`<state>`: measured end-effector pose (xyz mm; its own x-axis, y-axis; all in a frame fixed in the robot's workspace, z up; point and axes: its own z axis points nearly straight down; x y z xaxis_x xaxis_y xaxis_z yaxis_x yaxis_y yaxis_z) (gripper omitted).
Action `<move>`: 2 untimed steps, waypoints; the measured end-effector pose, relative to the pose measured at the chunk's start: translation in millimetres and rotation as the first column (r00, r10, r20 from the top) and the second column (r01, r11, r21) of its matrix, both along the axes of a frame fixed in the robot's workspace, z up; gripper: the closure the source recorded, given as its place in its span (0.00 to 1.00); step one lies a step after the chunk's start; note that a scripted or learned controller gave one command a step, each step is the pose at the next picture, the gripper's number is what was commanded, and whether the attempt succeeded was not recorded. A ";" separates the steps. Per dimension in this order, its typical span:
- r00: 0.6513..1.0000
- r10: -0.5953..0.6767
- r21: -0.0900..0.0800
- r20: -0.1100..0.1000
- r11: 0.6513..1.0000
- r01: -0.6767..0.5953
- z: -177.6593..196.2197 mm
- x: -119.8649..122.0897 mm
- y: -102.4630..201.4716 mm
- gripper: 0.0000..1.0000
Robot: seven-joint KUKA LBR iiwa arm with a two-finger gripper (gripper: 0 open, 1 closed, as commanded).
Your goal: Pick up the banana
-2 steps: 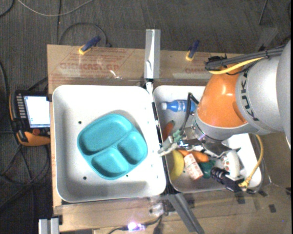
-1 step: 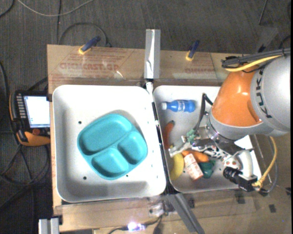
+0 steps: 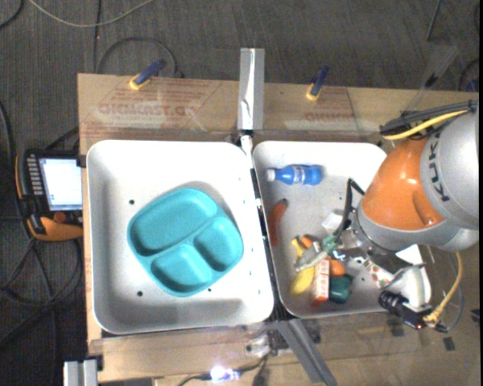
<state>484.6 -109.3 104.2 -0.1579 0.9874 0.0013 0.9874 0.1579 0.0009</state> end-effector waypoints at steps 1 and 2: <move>0.969 -0.247 0.001 0.008 0.969 0.247 -13.9 1.9 7.0 0.00; 0.969 -0.245 0.003 0.010 0.970 0.245 -4.8 3.5 8.7 1.00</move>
